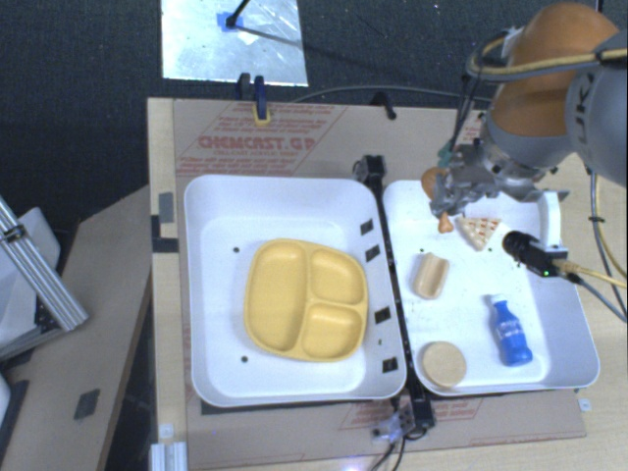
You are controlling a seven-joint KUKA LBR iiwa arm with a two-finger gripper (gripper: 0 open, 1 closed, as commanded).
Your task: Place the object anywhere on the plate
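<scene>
**Tool low over the right bin's far corner, target not yet lifted**

The table (128,263) carries two white bins. The left bin (211,214) holds the yellow plate (304,299), three compartments, all bare. The right bin (574,351) holds the loose objects. The arm (549,77) reaches in from 3 o'clock, and its tool (453,192) hangs low at the bin's 11 o'clock corner; whether it stands wide or narrow cannot be told, since the wrist hides it.

Largest to smallest in that bin: a blue bottle (508,332) at 5 o'clock, a round tan disc (444,364) at 7 o'clock, a pale bread-like roll (430,276) at 9 o'clock, a waffle-patterned wedge (481,231) just beside the tool, and a small orange piece (446,224) just under it.

The likely target is that orange piece or the wedge. Both look like light, stiff toy food, probably smooth plastic and apt to slip. The wedge would best be taken across its two straight sides, near the wide end; the orange piece across its middle.
</scene>
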